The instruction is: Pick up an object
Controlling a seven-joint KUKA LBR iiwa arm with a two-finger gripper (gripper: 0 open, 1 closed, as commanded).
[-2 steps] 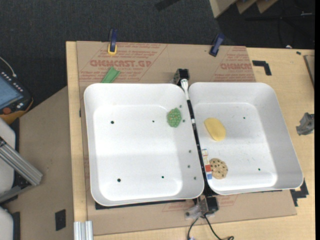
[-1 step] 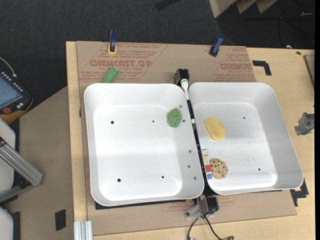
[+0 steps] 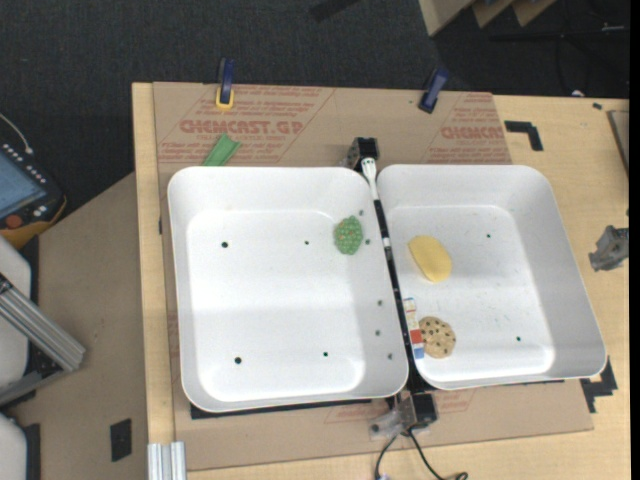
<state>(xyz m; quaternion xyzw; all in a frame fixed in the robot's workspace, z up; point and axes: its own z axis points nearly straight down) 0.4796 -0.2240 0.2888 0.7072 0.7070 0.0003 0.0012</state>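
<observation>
Two shallow white bins sit side by side on a brown cardboard sheet (image 3: 300,118) that covers the counter (image 3: 120,298); the left bin (image 3: 200,298) holds a small green, bumpy ball (image 3: 348,235) near its upper right corner, close to the wall that meets the other bin; the right bin (image 3: 530,268) holds a pale yellow oval piece (image 3: 431,258) left of its middle, and a round tan cookie with dark specks (image 3: 437,337) lower down, near its left wall; the yellow piece and the cookie lie apart, with bare white floor between them; a thin black strip (image 3: 385,248) runs along the seam between the bins; a green flat piece (image 3: 220,150) lies on the cardboard above the left bin, and two blue clamps (image 3: 226,73) grip the cardboard's far edge; a small grey part shows at the right edge, too little to name; the pincer's state I cannot tell.
</observation>
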